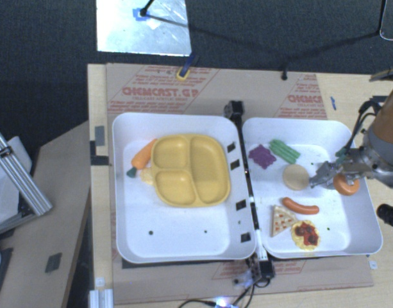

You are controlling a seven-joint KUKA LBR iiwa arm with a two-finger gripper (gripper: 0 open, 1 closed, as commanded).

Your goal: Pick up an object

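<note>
The table (311, 88) carried two shallow white bins side by side. The left bin (129, 236) held a yellow divided plate (186, 170), with a toy carrot (142, 154) lying against the plate's left rim. The right bin (363, 239) held the loose toy foods, spread apart so that each could be approached singly: a purple cluster (262, 156), a green piece (284, 151), a round tan item (296, 176), a sausage (301, 205), a pizza wedge (282, 221), a yellow-and-red piece (305, 234) and an orange object (345, 185).

The arm (385, 130) reached in from the right and was low over the right bin. The gripper (321, 175) pointed toward the bin's middle, with its dark tips just beside the round tan item. Whether the jaws were open or closed could not be determined, and nothing was visibly between them.

The likely target, judged from the tip position, was the round tan item. It lay in the middle of the right bin, below the green piece and above the sausage. It appeared as a smooth, pale, dome-shaped form with no visible markings. The orange object sat beneath the gripper body, partly hidden, so its shape could not be established.
</note>
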